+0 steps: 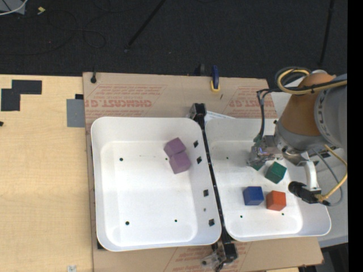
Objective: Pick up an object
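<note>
Red print runs along the cardboard sheet (pixel 147 95) under the bins, at the table's far edge. It stands upside down. The letters are too blurred to read with certainty.

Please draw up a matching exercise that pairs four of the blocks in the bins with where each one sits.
Things:
1. purple blocks
2. green block
3. blue block
4. orange block

Places:
A. right bin, just left of the orange block
B. left bin, near its upper right part
C. right bin, nearest the tool
D. right bin, just right of the blue block

Pairs: 1-B, 2-C, 3-A, 4-D
</note>
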You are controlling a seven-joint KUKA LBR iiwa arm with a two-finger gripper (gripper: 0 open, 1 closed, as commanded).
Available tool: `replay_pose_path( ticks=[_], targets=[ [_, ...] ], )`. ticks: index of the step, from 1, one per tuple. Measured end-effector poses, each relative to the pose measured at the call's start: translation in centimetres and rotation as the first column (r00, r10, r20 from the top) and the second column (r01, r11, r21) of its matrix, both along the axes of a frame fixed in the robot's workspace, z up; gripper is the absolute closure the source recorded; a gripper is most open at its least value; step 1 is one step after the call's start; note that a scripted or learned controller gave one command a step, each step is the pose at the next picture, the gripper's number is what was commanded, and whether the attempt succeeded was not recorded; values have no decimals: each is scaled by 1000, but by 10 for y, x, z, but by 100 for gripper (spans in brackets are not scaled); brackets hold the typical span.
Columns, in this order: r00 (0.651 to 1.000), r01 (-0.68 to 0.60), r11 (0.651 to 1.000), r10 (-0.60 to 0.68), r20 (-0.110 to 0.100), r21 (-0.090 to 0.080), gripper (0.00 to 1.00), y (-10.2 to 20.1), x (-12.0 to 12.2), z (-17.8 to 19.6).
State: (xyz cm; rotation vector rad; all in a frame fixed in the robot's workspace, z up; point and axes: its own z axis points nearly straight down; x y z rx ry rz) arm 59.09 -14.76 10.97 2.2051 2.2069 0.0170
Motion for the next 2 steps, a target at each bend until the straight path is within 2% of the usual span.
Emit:
replay_pose_path(
  ticks=[2],
  targets=[
    [1000,-1,1000,1,0,0,100,0,0,0]
  ],
)
